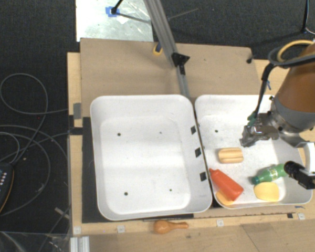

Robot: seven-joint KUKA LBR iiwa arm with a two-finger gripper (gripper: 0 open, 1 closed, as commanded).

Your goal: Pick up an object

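Your tool (250, 134) hangs over the right bin (220, 109); whether it is spread, you cannot tell. Nearer lie a bun (230, 155), orange block (226, 183), green bottle (269, 173) and lemon (266, 192), close together.

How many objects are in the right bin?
4: a tan bun mid-bin, an orange-red block at the front left, a green bottle and a yellow lemon front right. The arm may hide more.

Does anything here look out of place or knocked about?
Yes: a small orange pear-shaped toy lies on the bench edge, outside both bins, below the left bin. The other toys lie inside the right bin.
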